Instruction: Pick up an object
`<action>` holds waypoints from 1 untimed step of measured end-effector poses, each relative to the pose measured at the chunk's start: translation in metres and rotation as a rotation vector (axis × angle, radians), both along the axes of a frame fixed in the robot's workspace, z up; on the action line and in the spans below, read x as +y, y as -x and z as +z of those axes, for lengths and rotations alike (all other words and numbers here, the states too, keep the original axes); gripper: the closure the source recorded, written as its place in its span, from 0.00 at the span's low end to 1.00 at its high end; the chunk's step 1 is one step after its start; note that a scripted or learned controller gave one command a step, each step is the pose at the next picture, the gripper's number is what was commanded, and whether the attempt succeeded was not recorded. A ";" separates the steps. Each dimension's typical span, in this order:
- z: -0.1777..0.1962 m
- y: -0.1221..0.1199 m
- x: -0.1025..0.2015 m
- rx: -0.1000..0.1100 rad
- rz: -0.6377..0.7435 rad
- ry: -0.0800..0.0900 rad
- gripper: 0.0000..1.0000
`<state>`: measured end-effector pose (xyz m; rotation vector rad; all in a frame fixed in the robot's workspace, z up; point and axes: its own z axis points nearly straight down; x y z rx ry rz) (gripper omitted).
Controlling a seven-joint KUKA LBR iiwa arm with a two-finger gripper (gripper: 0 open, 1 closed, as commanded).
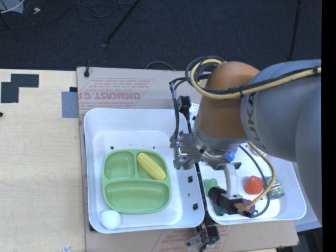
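Gripper [182, 159] hangs just right of the green divided plate [136, 185]; open or closed, cannot tell; corn cob [151, 166] lies in plate's upper-right compartment; white ball [110, 219] by plate's lower-left corner.

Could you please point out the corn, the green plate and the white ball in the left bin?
corn [151, 166], camera view, on the middle of the cob.
green plate [137, 196], camera view, on the bare floor of its large compartment.
white ball [110, 219], camera view, on the centre of its top.
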<state>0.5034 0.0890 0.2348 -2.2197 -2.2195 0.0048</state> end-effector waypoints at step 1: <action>-0.004 0.005 -0.011 0.001 -0.001 0.001 1.00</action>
